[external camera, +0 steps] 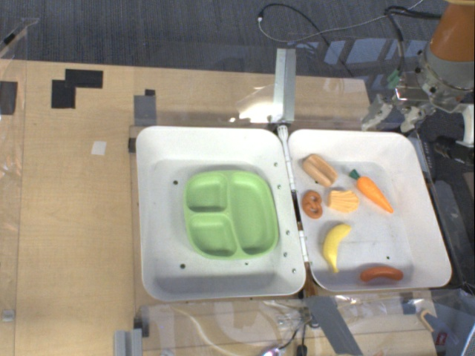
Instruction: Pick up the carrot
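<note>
Orange carrot (373, 192) in right bin (415, 162)

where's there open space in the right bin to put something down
Bare floor lies right of the carrot, toward the right bin wall, and between the banana and sausage. The left side is crowded: bread roll, pretzel, cheese.

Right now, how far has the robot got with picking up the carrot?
Nothing looks done yet. The carrot lies in the right bin, beside the cheese wedge and untouched. The gripper hangs above the bin's far edge, apart from the carrot. Left to do: move over the carrot, come down, grip it and lift.
</note>
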Robot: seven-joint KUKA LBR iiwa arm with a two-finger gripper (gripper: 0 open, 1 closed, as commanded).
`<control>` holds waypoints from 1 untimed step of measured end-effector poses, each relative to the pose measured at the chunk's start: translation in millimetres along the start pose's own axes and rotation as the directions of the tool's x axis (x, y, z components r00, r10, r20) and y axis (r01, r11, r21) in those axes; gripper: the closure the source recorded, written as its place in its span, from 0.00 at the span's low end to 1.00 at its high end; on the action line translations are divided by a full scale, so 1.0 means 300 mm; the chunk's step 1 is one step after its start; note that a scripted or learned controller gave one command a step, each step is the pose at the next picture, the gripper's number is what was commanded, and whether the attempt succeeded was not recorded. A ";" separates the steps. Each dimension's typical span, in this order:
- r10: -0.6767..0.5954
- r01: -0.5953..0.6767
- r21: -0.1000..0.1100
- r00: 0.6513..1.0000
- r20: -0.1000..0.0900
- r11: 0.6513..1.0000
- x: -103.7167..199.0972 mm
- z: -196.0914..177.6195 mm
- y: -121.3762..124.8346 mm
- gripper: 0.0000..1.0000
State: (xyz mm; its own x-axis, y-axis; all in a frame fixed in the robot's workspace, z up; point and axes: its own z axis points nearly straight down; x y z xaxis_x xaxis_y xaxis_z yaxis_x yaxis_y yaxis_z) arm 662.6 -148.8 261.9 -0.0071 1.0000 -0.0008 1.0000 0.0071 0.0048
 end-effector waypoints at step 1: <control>-0.093 0.093 0.001 0.996 0.000 0.996 -0.071 0.411 -0.090 0.00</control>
State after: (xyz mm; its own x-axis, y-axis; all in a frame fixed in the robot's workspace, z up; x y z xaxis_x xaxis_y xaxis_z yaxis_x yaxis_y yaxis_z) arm 636.2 -170.3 138.6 -0.1001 0.9950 -0.0011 0.9950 0.1001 0.0036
